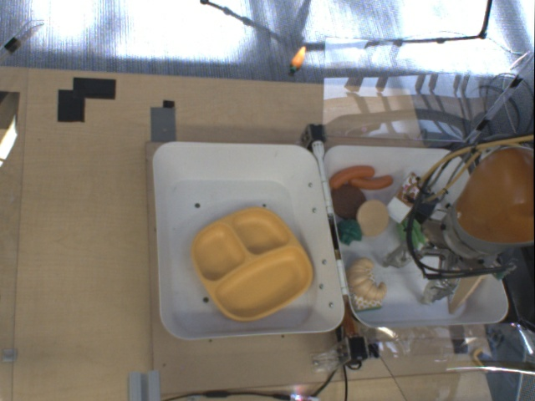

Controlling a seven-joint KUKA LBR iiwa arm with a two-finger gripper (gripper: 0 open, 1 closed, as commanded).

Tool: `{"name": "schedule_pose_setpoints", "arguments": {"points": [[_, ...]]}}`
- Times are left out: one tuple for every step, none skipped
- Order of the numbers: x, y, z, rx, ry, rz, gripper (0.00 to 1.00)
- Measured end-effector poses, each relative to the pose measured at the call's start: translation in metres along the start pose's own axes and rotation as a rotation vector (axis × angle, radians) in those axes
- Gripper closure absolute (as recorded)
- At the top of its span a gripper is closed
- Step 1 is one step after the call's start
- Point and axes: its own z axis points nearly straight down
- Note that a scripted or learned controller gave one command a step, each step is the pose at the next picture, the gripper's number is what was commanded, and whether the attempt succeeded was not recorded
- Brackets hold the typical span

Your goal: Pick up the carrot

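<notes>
Over the right bin [493, 312] the gripper [418, 253] hangs, grip state impossible to tell, while the carrot [361, 177] lies at the bin's far end beside a brown ball [349, 200], so a descent here risks missing it.

Arm [495, 197] low, reaching from right

Two bins lying side by side on the table [84, 249]

Sitting in the left bin [180, 224]: a divided plate [252, 262]. Lying in the right bin [368, 159]: sausages [361, 178] at the back, a round cookie [373, 217] just before them, a croissant [368, 281] nearer the front.
</notes>
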Motion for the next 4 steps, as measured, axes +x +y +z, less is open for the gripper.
{"name": "schedule_pose_setpoints", "arguments": {"points": [[0.03, -0.038, 0.001, -0.001, 0.003, 0.365, 0.0], [0.028, -0.038, 0.002, -0.006, 0.002, -0.142, 0.0], [-0.026, 0.019, 0.0, -0.001, 0.002, 0.006, 0.0], [-0.047, 0.044, 0.0, 0.003, 0.002, 0.247, 0.0]]}}
